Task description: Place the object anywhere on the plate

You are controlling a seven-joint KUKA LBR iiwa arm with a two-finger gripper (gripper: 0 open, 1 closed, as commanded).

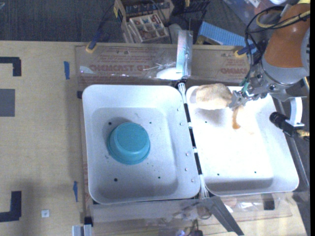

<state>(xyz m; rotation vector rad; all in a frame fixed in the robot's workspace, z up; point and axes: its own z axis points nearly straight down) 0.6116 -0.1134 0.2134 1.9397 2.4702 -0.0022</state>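
A teal round plate (129, 142) lies in the middle of the left bin (98, 102). In the right bin (256, 176), a pale beige lumpy object (211, 95) rests at the far left corner. A small thin orange object (236, 119) sits just right of it, directly below my gripper (239, 99). The gripper is over the far part of the right bin, between the beige lump and the bin's right wall. The orange object's top end meets the gripper tip; whether it is gripped is hidden.
The ridge between the two bins (189, 132) runs down the middle. A cardboard strip (128, 65) and clutter stand behind the bins. A black fitting (280, 119) sticks out over the right bin's right rim.
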